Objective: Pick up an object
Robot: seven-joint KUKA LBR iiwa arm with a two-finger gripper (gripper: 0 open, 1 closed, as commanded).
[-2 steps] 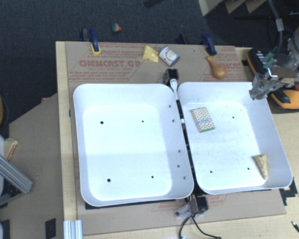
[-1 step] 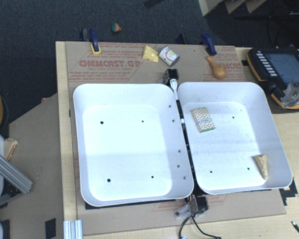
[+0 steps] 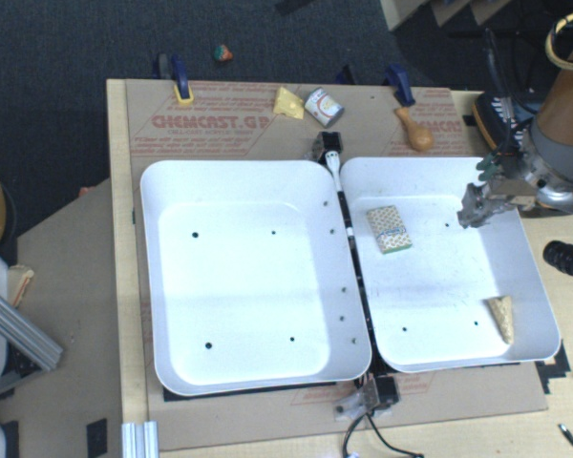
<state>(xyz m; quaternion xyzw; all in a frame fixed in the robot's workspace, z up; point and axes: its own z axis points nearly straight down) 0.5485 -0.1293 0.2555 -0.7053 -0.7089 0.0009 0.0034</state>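
Note:
A small patterned box (image 3: 389, 228) lies flat in the right bin (image 3: 430, 284), near its upper left part. A tan wedge-shaped piece (image 3: 501, 317) rests by the right bin's lower right corner. My gripper (image 3: 475, 208) hangs over the right bin's upper right area, well to the right of the patterned box, with nothing visible between its fingers. The grey arm reaches in from the right edge above it.
The left bin (image 3: 239, 275) sits beside the right one. On the cardboard behind the bins lie a yellow wedge (image 3: 288, 104), a small white box (image 3: 324, 107), a black-and-white marker (image 3: 330, 152) and a wooden piece (image 3: 415, 130). Blue clamps (image 3: 180, 79) hold the board's back edge.

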